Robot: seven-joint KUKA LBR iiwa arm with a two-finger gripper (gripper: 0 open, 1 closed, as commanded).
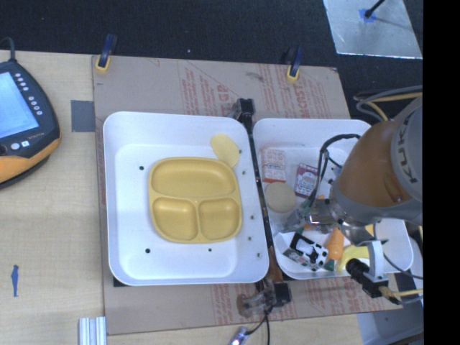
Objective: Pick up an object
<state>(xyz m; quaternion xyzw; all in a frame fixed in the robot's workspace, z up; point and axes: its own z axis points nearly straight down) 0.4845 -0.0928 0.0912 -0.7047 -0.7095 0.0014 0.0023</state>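
Observation:
The grey arm with its orange band [375, 165] hangs over the right bin [287, 129]. My gripper [316, 223] is low inside that bin, above a heap of small things. Under and beside it lie a black-and-white toy [307, 251], an orange piece [336, 245] and a yellow piece [355, 254]. Toward the bin's back left sit a white round lid [279, 195], a red-and-white packet [274, 165] and a small red packet [306, 180]. The arm hides the bin's right half.
The left bin [129, 192] holds a yellow divided plate [194, 198] with a pale yellow piece [226, 149] at its far right corner. A teach pendant [21, 121] lies at the bench's left edge. Clamps [293, 63] hold the cardboard at the back.

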